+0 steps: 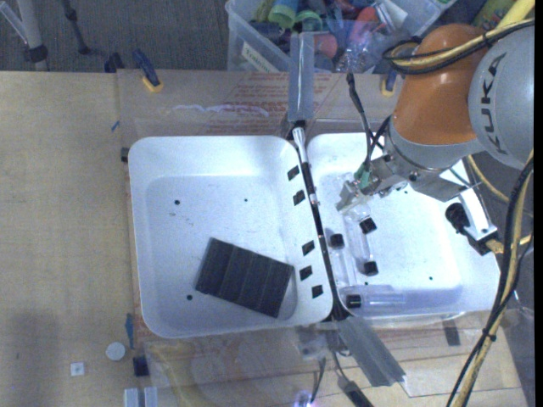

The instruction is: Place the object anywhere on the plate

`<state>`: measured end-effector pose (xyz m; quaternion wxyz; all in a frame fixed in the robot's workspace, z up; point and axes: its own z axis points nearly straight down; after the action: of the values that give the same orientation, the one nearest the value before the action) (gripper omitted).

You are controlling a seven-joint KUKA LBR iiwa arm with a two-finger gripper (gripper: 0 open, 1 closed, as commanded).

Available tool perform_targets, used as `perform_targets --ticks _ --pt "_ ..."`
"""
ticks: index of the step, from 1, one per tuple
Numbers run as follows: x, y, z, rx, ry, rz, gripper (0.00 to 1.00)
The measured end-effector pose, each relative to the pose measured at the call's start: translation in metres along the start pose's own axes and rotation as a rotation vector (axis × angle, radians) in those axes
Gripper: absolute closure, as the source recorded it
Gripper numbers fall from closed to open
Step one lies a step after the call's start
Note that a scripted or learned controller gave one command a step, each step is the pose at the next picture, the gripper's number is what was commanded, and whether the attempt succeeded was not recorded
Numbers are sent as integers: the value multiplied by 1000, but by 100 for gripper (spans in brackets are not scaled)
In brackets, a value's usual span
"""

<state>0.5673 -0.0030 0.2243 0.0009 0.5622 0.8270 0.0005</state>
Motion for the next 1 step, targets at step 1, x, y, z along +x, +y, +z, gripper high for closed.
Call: perform_targets --ticks 1 --pt "56 30 41 7 2 444 100"
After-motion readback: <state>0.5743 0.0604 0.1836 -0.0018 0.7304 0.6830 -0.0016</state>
